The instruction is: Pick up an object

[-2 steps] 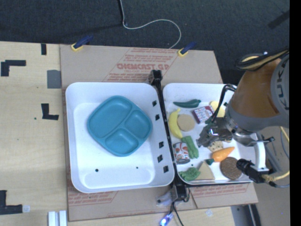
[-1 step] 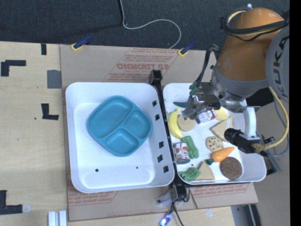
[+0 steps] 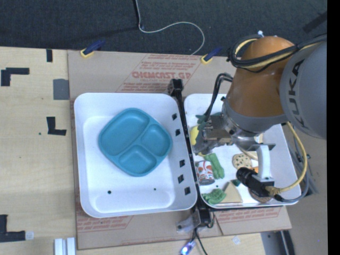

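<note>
Even bright overhead light, soft shadows, slightly blurry.

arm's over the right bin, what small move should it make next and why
Probably a short, straight descent. The tool sits over the left side of the right bin, above the green pieces and the small can, and nothing shows between its fingers yet. The blue tray in the left bin lies out of the way.

Right bin [image 3: 287,198] contents perhaps arm-hidden

A blue divided plate [image 3: 135,141] was seen in a white bin [image 3: 85,158], and green items [image 3: 215,164] in the other white bin [image 3: 287,158].
</note>
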Controlling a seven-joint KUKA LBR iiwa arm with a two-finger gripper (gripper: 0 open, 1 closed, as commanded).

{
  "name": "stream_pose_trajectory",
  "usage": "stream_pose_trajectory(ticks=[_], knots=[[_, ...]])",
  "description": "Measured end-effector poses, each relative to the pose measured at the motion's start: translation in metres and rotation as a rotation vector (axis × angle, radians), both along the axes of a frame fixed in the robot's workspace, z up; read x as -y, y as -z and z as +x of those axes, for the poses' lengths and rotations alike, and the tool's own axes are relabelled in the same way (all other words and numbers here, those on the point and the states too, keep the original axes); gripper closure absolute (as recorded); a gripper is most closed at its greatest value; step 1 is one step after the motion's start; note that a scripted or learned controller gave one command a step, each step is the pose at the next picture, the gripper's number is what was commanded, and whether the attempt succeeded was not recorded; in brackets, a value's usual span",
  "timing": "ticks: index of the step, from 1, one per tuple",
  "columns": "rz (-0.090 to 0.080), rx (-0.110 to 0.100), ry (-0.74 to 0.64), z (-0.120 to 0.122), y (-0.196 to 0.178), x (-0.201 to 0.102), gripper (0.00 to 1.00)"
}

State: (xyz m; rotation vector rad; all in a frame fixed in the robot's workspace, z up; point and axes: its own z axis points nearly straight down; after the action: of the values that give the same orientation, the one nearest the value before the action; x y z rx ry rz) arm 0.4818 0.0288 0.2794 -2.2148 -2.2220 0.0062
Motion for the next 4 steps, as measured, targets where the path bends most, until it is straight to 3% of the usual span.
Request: stream_pose_trajectory(ticks=[1,2,3,4], knots=[[0.001,0.008,-0.001,0.002,-0.043,-0.019,1.00],[-0.002,0.004,0.007,0.002,-0.037,0.031,1.00],[-0.002,0.001,0.003,0.058,0.021,0.030,1.00],[0.000,0.012,0.003,0.000,-0.077,0.044,1.00]])
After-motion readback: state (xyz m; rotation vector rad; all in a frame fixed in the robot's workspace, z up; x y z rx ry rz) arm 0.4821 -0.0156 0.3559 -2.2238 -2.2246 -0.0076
